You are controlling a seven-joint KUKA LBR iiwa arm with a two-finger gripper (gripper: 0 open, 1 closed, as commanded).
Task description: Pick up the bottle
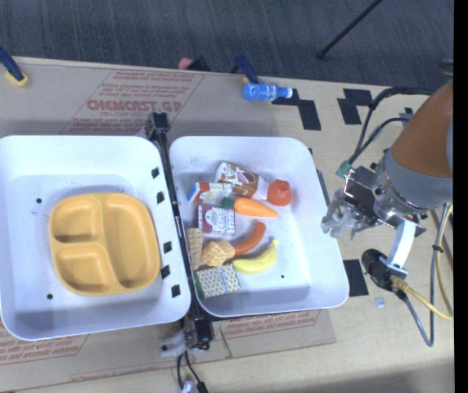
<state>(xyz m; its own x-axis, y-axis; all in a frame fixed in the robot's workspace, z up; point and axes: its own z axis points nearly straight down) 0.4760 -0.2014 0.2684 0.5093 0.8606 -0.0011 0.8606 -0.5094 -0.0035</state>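
A single fixed camera looks down at a slant from above the bench (299, 109), far enough to take in both white bins (21, 158) side by side (some dark floor (218, 15) shows along the top), the arm (418, 158) entering from the right.

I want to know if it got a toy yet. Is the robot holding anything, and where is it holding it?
No, nothing is held. The gripper hangs outside the right bin, past its right wall, and no toy is between its fingers.

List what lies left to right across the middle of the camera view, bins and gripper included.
Left bin → yellow tray → right bin → carrot → gripper
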